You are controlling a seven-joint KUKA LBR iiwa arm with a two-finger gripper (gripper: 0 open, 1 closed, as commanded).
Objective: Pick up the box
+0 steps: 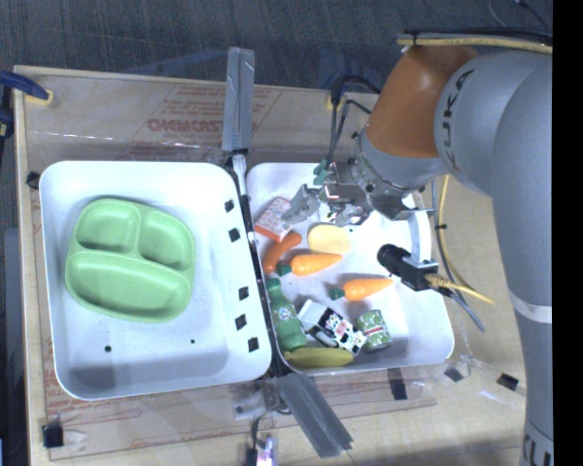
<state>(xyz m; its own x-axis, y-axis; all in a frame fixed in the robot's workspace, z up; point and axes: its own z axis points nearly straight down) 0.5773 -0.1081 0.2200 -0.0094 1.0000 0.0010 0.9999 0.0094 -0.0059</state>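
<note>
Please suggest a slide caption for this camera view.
KUKA arm's gripper poised above toy food in the right bin; green tray in left bin.

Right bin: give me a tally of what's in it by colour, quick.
Orange: 3, carrots
Yellow: 2, lemon, banana
Green: 2, bottle, small carton
Black-and-white: 1, box
Red-and-white: 1, packet
Total: 9
</note>
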